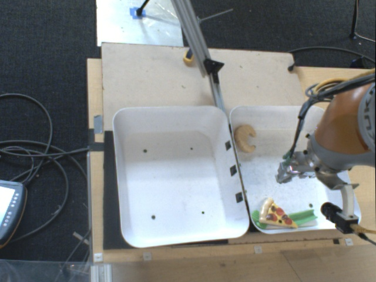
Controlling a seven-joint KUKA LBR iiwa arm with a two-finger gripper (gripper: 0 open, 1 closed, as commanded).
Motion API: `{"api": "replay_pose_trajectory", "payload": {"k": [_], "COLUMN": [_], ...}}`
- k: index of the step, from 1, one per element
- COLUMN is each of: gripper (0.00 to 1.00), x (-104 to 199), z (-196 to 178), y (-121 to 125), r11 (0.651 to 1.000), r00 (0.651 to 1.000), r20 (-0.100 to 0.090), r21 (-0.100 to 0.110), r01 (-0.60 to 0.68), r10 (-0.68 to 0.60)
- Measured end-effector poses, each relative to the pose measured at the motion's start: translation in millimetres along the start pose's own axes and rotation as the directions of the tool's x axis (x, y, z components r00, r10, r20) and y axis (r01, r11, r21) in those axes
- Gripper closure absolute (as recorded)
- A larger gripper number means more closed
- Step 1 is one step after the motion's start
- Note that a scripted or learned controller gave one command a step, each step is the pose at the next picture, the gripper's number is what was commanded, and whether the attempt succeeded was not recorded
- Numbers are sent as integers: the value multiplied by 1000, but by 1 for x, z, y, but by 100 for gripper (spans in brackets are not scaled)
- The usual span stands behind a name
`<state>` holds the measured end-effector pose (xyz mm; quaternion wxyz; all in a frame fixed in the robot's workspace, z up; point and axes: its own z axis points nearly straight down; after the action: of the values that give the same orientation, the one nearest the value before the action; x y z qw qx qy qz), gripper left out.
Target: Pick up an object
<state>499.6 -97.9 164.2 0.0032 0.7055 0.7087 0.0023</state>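
Now my gripper is hanging over the right bin, near the pizza slice; I cannot tell if it is open.

A pale wooden table stands on dark carpeted floor. Black cables loop across the floor at the left, beside a handheld screen device at the left edge. Behind the table lies a light sheet with a blue mark. A slanted metal pole crosses above the table.
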Motion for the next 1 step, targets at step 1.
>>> {"api": "replay_pose_trajectory", "payload": {"k": [1], "gripper": [100], "x": [1], "z": [-43], "y": [4], "r11": [1000], "r00": [1000], "r20": [0], "r21": [1], "r01": [1], "r10": [-1]}}
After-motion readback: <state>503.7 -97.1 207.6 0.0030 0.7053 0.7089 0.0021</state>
